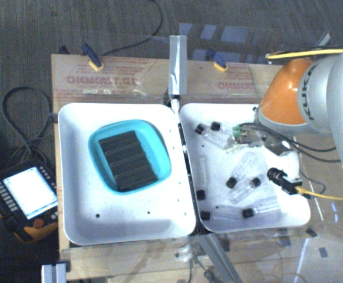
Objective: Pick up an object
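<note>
The right bin (pixel 301 214) holds several clear plastic vials with black caps. One vial (pixel 210 133) lies near the bin's back left, two (pixel 242 171) cross in the middle, and another (pixel 260 208) lies by the front wall. In the left bin (pixel 77 217), a black ridged block (pixel 127 160) rests inside a teal dish (pixel 160 143). The arm's orange band (pixel 283 96) hangs over the right bin's back right corner. My gripper (pixel 246 135) sits low below it, just right of the back vial and mostly covered by the wrist.
A black plug (pixel 280 180) on a yellow cable (pixel 327 196) hangs over the right bin's right side. A metal post (pixel 177 66) stands behind the seam between the bins. A teach pendant (pixel 21 196) lies left of the bench, and clamps (pixel 92 55) hold the back edge.
</note>
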Controlling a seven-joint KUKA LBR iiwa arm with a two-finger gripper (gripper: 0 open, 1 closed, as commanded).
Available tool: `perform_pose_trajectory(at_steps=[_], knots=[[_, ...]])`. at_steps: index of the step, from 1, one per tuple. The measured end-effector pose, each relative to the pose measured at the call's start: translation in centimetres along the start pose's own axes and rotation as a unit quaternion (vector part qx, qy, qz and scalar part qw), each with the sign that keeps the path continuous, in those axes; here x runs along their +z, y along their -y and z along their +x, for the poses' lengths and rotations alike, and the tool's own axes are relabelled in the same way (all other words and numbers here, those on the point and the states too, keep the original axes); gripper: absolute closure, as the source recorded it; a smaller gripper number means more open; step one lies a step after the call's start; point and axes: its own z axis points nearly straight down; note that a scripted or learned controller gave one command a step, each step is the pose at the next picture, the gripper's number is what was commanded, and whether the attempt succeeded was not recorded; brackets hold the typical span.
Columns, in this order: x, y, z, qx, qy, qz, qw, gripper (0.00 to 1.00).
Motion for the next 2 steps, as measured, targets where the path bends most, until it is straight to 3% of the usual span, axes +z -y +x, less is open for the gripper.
perform_pose_trajectory(at_steps=[1,2], knots=[[-15.16,-2.33,-1.33,0.039,-0.007,0.033,0.9987,1.00],[-15.16,-2.32,-1.35,0.039,-0.007,0.033,0.9987,0.00]])
